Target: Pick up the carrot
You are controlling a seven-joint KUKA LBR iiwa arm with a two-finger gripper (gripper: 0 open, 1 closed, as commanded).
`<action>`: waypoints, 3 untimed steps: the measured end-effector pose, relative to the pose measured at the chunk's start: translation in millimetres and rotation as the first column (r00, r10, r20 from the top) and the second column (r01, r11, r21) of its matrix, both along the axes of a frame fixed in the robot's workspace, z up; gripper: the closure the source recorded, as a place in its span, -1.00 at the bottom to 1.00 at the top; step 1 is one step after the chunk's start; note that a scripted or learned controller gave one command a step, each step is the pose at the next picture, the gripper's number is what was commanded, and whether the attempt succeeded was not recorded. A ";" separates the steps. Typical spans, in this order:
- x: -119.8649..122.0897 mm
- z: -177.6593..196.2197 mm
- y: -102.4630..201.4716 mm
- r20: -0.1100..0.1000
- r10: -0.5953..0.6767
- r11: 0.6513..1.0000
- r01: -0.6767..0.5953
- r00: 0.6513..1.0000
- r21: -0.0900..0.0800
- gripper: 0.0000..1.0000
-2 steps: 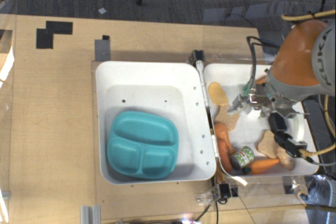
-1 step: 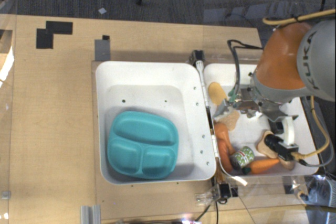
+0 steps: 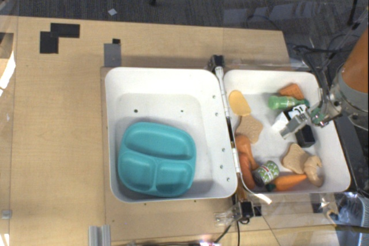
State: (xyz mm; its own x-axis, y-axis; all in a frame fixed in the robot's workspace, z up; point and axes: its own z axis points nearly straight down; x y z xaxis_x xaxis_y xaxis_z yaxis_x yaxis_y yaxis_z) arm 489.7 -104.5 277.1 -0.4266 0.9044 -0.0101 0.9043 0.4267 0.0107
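Left bin (image 3: 115, 89): teal tray (image 3: 155, 158). Right bin (image 3: 340, 178) crowded: carrot (image 3: 290, 181) at near edge, touching green can (image 3: 266, 172) on left, bread slice (image 3: 295, 159) just behind. Pincer (image 3: 295, 124) over bin's right middle, near green bottle (image 3: 282, 102); grip state unclear.

A wooden bench (image 3: 57, 141) bears two white bins (image 3: 167, 89) side by side.

You get even, bright overhead light; the white bins (image 3: 167, 80) nearly wash out. Soft shadow pools beside the teal tray (image 3: 157, 158). Glare streaks the surface (image 3: 52, 141) left of it; detail is slightly soft.
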 end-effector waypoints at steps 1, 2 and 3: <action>0.7 -8.6 -62.9 -0.005 0.413 0.911 -0.413 0.911 -0.005 -1.00; -0.5 -93.6 -53.9 -0.010 0.810 0.586 -0.810 0.586 -0.001 -1.00; 3.7 -177.8 -66.0 -0.006 0.860 0.510 -0.860 0.510 -0.016 -1.00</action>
